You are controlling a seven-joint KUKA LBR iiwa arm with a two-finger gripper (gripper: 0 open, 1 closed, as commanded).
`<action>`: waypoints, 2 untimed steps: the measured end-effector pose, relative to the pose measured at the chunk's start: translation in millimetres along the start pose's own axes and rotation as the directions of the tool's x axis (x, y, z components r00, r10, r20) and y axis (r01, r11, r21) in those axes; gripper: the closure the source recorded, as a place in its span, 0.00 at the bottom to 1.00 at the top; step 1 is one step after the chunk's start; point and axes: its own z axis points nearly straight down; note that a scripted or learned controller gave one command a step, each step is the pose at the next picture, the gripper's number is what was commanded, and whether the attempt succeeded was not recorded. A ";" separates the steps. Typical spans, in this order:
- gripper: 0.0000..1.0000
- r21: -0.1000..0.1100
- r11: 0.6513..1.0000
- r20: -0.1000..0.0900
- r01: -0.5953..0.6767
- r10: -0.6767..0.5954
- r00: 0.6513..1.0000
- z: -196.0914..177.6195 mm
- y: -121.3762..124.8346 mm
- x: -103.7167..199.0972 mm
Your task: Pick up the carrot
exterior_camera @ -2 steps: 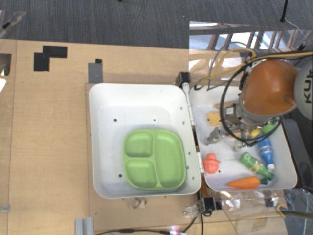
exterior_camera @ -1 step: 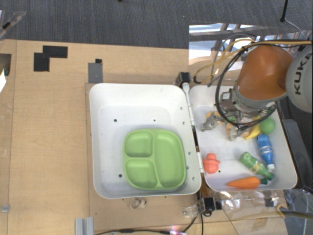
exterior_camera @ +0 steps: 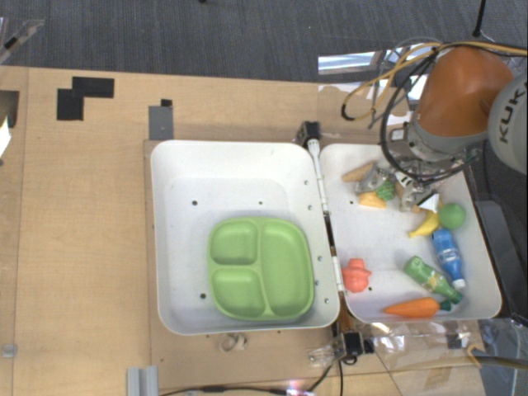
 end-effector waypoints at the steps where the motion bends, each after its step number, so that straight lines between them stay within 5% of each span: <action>1: 0.00 0.005 0.999 0.002 -0.033 0.033 0.999 -7.5 17.5 -51.4; 2: 1.00 0.018 0.999 0.009 -0.038 0.038 0.999 -23.3 13.2 -51.9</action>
